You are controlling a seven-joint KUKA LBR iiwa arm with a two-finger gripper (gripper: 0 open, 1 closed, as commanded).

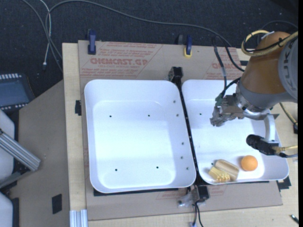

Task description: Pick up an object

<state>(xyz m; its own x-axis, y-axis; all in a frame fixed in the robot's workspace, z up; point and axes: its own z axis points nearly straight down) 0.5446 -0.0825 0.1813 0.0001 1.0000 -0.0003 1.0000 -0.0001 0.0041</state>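
Claw (218, 120) hovering mid right bin (203, 93), probably closed, holding nothing; ball (249, 163) and corn (222, 170) near edge.

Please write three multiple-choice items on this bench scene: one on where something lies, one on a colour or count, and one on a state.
1. Where does the orange ball lie?
A. In the left bin
B. In the right bin, near its front edge
C. On the bench outside the bins

2. How many loose objects lie in the right bin?
A. Two
B. Four
C. Six

3. How does the gripper stand toward the tan and yellow object?
A. Clamped on it
B. Pressing it into the bin floor
C. Apart from it, over the bin's rear half

Answers:
1 B, since the ball sits on the right bin's floor by its front rim.
2 A, since only the ball and the tan and yellow object lie there.
3 C, since bare white floor separates the gripper from the object.
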